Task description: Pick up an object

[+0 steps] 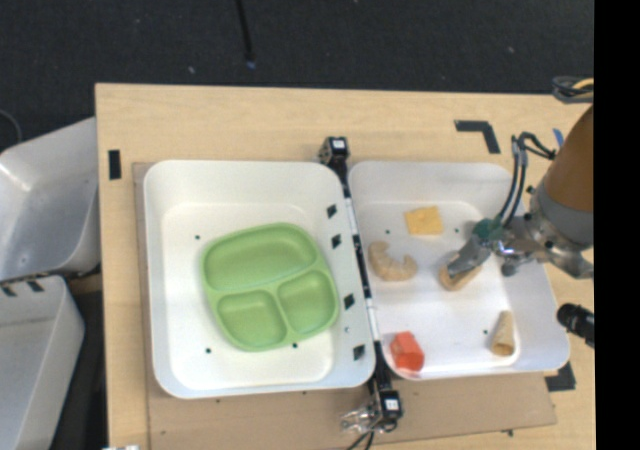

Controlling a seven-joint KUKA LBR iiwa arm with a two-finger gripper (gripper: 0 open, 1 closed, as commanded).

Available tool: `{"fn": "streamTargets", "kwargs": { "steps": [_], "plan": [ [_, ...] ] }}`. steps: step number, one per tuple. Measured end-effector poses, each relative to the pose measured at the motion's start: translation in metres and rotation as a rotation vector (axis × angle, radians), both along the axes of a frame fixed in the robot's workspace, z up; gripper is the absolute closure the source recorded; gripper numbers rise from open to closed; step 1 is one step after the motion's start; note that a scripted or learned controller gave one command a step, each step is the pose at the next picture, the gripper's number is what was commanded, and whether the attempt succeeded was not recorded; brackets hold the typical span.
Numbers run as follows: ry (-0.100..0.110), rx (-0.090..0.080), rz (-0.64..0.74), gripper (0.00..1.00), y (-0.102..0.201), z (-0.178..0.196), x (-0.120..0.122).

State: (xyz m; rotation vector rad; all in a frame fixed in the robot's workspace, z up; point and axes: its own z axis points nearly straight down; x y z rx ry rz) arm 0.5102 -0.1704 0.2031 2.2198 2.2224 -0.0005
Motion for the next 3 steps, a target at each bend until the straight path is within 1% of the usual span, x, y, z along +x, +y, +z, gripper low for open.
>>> {"fn": "streamTargets", "kwargs": {
  "steps": [1,2,3],
  "plan": [
    [0.003,0.001,-0.001,0.00,0.008,-0.059,0.000],
    [0.003,0.000,-0.002,0.00,0.007,-0.105,-0.001],
    [-0.003,-0.001,-0.007,1.00,0.006,-0.092,0.001]
  ]
}}
